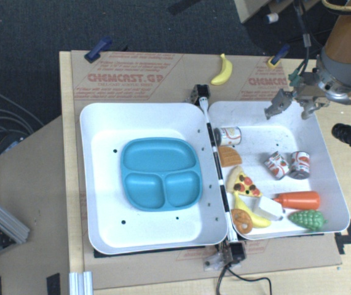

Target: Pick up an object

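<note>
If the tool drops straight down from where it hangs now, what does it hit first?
Probably bare floor at the back of the right bin. The tool hangs above that stretch, apart from the toys; depth is hard to judge.

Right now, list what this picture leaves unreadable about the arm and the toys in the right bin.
- Arm: cut off by the camera view's top and right edges; its base is out of frame.
- Cans: labels too small to read.
- Pretzel: partly covered by the banana.
- Carton: print too small and blurred.
</note>
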